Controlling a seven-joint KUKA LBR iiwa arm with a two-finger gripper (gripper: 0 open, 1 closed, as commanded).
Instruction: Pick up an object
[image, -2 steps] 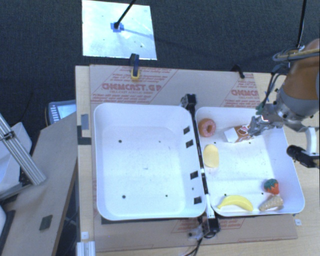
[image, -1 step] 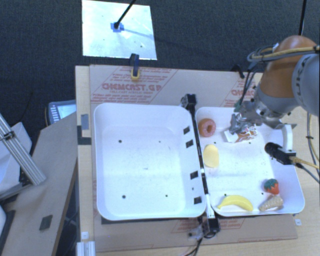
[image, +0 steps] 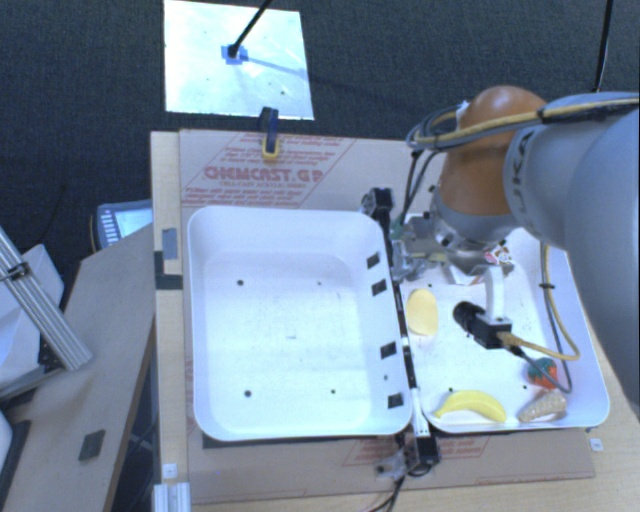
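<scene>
Arm (image: 575, 150) reaches in from view's right, grey link large in foreground. Orange band (image: 492, 150) hunches over far end of right bin (image: 465, 365), wrist pointing steeply down. Gripper (image: 425, 252) sits low at bin's far left corner, close against wall shared with left bin (image: 290, 330). Open or closed: cannot tell, wrist hides it.

- Yellow oval piece (image: 422, 312) lies by same wall, just nearer than gripper.
- Banana (image: 472, 405) lies at bin's near rim.
- Tan cone (image: 543, 406) lies beside banana, toward bin's near right corner.
- Small orange-red item (image: 542, 373) lies just behind cone.
</scene>
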